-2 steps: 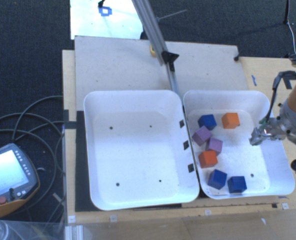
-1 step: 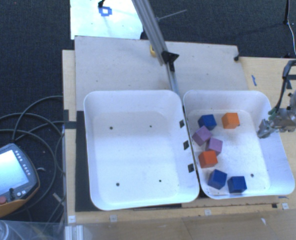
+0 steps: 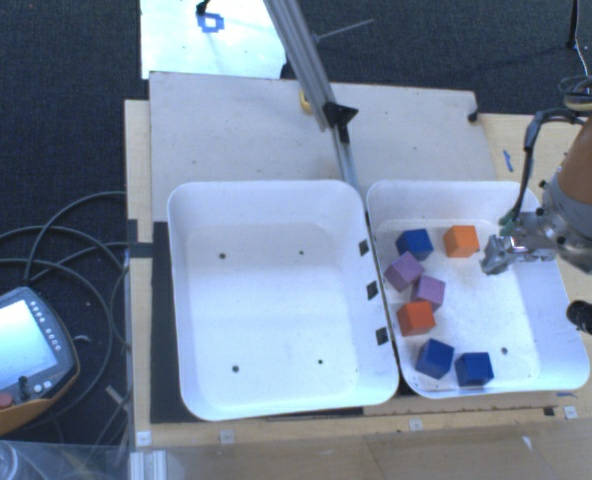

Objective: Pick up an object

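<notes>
The gripper (image 3: pixel 498 255) is poised low over the right bin (image 3: pixel 566 308), just beside the orange cube (image 3: pixel 461 240), seemingly so that this outlying block can be approached clear of the clustered purple, red and blue cubes, though whether it is released or clenched cannot be told.

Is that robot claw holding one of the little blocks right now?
No block shows in the gripper. It hangs over the right bin, just right of the orange cube, which lies apart from it on the bin floor.
</notes>
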`<state>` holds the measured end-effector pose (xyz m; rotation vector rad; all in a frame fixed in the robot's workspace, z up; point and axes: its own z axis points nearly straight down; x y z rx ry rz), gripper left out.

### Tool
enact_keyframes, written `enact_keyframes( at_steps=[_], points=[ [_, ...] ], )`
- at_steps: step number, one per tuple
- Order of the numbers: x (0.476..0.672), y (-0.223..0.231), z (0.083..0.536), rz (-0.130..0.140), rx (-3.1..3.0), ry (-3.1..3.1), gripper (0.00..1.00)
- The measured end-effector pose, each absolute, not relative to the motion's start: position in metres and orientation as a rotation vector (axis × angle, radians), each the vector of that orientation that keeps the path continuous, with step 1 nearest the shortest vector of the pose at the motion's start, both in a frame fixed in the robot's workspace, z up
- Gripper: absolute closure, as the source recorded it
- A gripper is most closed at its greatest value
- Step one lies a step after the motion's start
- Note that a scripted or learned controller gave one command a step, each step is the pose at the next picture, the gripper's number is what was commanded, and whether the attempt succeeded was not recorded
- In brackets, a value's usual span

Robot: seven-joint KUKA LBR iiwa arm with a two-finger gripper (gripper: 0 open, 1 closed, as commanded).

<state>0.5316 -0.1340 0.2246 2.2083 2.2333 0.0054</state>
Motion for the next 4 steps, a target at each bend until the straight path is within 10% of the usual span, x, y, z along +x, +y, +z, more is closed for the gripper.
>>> enact_keyframes(
  at_steps=[4],
  points=[
    [0.503,0.099,0.236,0.004,2.209,2.237,1.00]
  ],
)
